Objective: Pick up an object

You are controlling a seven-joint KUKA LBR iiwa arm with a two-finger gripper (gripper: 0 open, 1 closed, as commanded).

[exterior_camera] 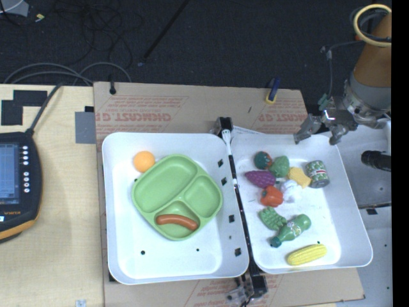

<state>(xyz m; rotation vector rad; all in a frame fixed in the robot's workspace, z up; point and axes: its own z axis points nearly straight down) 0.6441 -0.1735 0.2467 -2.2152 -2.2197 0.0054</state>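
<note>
A green tray (167,185) holds a red sausage (177,221); the corn (306,254) is yellow.

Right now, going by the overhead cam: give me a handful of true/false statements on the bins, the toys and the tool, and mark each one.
1. The hot dog lies in a compartment of the green divided plate. True.
2. The orange ball sits in the right bin. False: it is in the left bin, beside the plate.
3. The tool is above the far edge of the right bin, holding nothing. True.
4. The corn cob lies on the plate. False: it is in the right bin, near its front edge.
5. The small can is in the right bin. True.
</note>
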